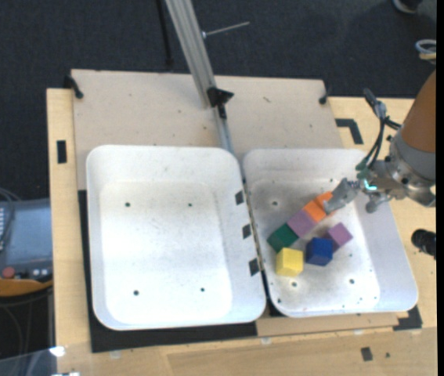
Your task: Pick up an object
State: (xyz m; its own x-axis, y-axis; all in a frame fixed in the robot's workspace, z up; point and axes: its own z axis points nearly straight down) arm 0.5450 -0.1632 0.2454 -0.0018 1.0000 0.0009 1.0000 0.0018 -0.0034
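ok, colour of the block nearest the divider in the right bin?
Green, with the yellow block just below it; camera view.

Light falls evenly from above, bright enough that the two shallow white plastic bins (167, 233) come close to washing out, their rims glaring softly. The pale wooden surface (198, 100) beyond the end effector (359, 194) is lit flat, with little contrast. Shadows are short and faint: a thin dark line lies under the bin edges, and the small coloured cubes (308, 237) just below and left of the end effector cast only slight shade. The dark carpeted floor (65, 22) far from it is dim and grainy. The whole picture is soft, with fine detail smeared; the end effector itself is blurred.
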